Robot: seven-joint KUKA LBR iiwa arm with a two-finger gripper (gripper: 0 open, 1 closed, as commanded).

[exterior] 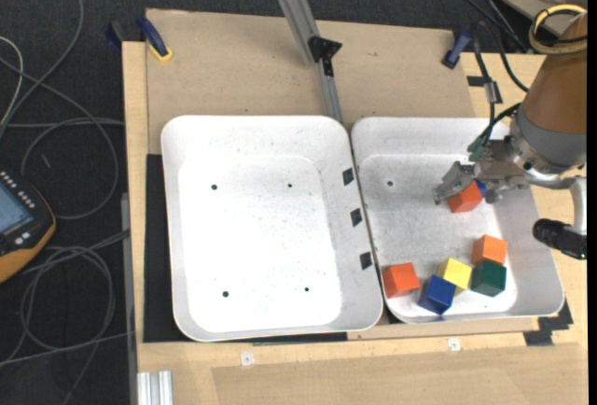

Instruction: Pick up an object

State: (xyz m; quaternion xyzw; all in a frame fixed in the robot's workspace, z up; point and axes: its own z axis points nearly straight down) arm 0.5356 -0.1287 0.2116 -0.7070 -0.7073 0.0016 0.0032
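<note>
My gripper (pixel 469 188) hangs over the upper middle of the right bin (pixel 410 160), reaching in from the right. A red block (pixel 464 199) sits between its two fingers, tilted, and the fingers are shut on it. Along the bin's front edge lie an orange block (pixel 401 278), a blue block (pixel 436 293), a yellow block (pixel 456 272), a green block (pixel 488 278) and a second orange block (pixel 489 250).
The left bin (pixel 187 207) lies beside the right one, with a shared divider (pixel 356 216) carrying black clips. A slanted metal pole (pixel 298 11) rises behind the bins. Cables and a handheld pendant (pixel 19 221) lie on the floor at left.
</note>
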